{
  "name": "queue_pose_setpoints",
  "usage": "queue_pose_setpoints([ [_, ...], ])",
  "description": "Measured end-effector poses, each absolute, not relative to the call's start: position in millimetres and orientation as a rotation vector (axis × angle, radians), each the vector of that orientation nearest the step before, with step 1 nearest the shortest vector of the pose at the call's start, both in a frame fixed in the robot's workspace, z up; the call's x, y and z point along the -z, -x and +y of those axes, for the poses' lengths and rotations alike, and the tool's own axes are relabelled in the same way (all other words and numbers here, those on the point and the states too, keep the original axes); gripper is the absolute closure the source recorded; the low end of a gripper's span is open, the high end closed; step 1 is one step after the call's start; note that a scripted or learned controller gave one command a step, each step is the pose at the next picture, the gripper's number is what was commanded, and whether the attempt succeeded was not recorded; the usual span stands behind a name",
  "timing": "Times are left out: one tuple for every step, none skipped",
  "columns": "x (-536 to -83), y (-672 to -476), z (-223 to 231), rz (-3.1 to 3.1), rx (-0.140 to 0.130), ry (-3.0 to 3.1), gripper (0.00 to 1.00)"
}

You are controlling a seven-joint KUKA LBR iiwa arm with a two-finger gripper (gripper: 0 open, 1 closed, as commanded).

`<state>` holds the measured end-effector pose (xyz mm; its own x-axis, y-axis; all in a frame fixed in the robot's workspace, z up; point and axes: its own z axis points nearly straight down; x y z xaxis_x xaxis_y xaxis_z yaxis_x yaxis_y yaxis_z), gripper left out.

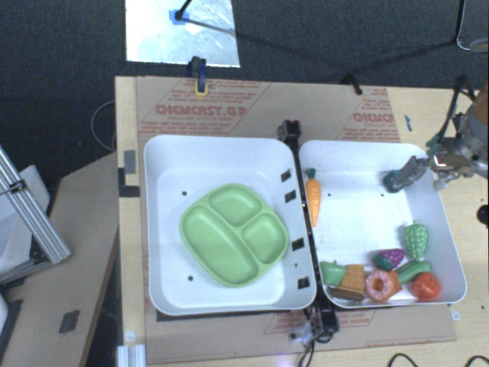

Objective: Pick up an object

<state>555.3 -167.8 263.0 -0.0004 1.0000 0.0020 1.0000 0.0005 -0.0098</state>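
While the jaws (pixel 399 179), their opening impossible to tell, hover at the right bin's (pixel 359 151) upper right, the carrot (pixel 312 195) lies leftward, long axis running top-to-bottom.

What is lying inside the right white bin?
The right white bin holds an orange toy carrot by its left wall and, along the near edge, a pink donut, a red tomato and a green bumpy fruit. Whatever lies beneath that pile is covered.
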Motion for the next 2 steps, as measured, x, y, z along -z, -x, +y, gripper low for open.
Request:
queue_pose_setpoints([
  [-269, -557.4, -167, -2.226, 0.001, 2.219, 0.00],
  [-207, -557.3, -163, -2.221, -0.002, 2.218, 0.00],
])
